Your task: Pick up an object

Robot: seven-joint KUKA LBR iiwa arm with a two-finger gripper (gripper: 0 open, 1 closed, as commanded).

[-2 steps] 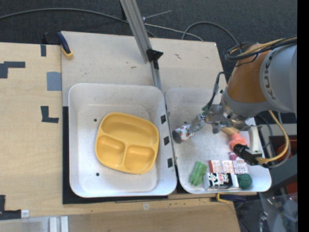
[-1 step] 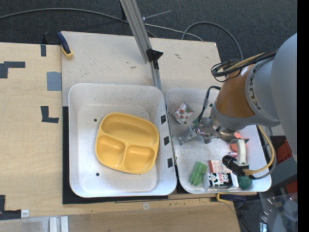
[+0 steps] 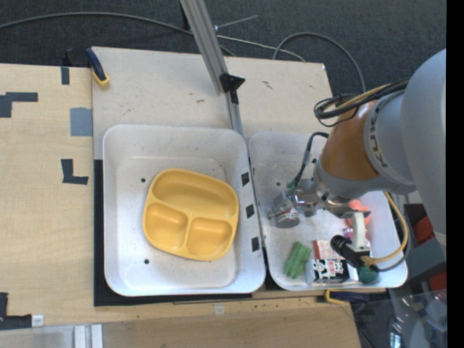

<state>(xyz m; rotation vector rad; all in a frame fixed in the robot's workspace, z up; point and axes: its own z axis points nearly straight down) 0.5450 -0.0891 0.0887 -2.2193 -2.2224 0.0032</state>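
Gripper (image 3: pixel 286 210) down in the right bin (image 3: pixel 267 267), low over its floor near the left wall; spread or pressed together, cannot tell. Near it toward the front: a green object (image 3: pixel 296 259), a small red, white and black packet (image 3: pixel 328 267), a pink item (image 3: pixel 359 227) by the arm. In the left bin (image 3: pixel 116 194): a yellow divided plate (image 3: pixel 191 213). Both bins on the tabletop (image 3: pixel 43 194).

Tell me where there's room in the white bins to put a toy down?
Left bin: bare floor rings the yellow divided plate, widest between the plate and the bin's left wall. Right bin: bare patch at the top, above the end effector. Crowded at its bottom right, around the green object and small packets.
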